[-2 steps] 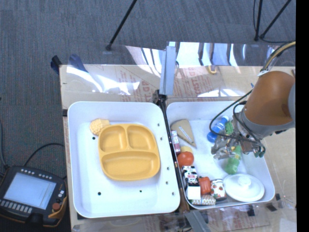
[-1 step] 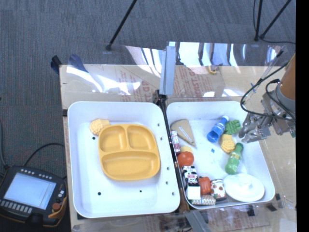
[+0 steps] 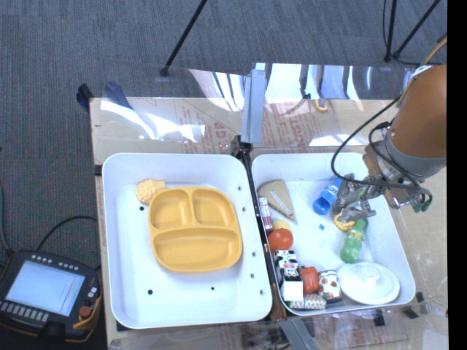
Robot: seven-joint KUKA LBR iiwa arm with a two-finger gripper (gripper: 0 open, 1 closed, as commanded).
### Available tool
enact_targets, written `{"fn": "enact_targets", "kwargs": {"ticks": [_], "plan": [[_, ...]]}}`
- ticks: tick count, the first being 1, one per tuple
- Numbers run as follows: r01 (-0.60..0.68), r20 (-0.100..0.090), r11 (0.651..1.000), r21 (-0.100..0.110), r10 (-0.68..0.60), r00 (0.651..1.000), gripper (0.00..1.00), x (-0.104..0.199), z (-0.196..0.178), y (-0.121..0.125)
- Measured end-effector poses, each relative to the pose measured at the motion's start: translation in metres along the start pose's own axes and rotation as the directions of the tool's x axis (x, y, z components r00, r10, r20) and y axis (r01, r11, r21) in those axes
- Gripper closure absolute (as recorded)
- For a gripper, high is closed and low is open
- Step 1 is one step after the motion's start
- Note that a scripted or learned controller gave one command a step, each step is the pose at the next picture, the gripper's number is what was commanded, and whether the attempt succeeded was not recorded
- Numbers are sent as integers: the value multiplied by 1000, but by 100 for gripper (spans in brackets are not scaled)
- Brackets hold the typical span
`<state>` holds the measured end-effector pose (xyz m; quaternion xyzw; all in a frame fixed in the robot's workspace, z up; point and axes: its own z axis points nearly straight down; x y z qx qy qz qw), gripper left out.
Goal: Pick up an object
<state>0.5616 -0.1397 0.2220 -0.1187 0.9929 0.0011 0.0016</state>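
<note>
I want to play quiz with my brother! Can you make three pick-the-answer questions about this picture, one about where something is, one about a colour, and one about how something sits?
1. Where does the yellow divided plate lie?
A. In the left bin
B. In the right bin
C. On the carpet

2. What colour is the little cup beside the gripper?
A. Red
B. Blue
C. Black

3. How does the white lid sit?
A. Flat in the right bin's near corner
B. Standing on its edge
C. Balanced on the yellow plate

Answers:
1. A, the plate lies on the left bin floor.
2. B, it is blue against the white right bin.
3. A, its round face points up, low in the corner.
</note>
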Motion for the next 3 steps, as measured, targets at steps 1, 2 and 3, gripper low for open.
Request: {"fn": "enact_targets", "kwargs": {"ticks": [1, 2, 3], "plan": [[2, 1, 1000, 1, -2, 1000, 100, -17, -22, 35], [166, -1, 986, -1, -166, 986, 100, -50, -13, 84], [370, -4, 929, -3, -370, 929, 100, -36, 41, 19]]}}
